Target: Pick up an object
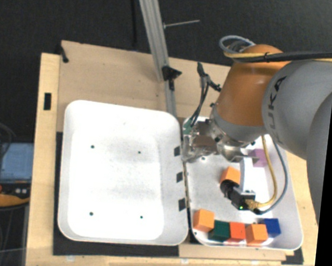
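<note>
The gripper [195, 146] hangs mid-frame over the right bin [288, 236]; its grip I cannot tell. Blocks [235, 230] line the bin's lower edge, well apart.

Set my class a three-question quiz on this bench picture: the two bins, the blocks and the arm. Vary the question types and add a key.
1. True or false: the row of blocks lies along the near edge of the right bin.
2. Which colour is the block at the right end of that row? A) blue B) yellow C) white
3. Fill in: the band above the arm's wrist is ____.

Key:
1. True.
2. A, the blue block.
3. Orange, the orange band.
</note>
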`<state>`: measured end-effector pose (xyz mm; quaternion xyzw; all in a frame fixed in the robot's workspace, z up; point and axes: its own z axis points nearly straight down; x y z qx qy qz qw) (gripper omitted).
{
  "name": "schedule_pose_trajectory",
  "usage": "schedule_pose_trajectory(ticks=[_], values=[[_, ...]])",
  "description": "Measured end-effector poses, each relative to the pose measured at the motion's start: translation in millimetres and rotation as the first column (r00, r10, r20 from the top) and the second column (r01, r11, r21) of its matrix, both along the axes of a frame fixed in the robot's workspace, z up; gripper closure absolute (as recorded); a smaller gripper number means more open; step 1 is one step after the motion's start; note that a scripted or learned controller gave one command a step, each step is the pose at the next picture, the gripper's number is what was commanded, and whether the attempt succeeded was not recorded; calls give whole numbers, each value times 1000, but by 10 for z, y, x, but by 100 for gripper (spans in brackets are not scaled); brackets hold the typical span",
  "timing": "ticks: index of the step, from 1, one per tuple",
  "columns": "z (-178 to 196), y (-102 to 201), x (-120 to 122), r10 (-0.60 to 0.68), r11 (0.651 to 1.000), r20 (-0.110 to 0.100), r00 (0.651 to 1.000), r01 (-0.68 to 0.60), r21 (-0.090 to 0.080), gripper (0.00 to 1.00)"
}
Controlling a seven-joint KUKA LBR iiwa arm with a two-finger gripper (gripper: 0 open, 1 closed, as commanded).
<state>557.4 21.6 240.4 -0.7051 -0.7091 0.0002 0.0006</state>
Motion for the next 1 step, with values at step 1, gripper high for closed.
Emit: schedule_pose_trajectory(ticks=[1], values=[[88,458,-185,3,1000,0,1000,-3,2,100]])
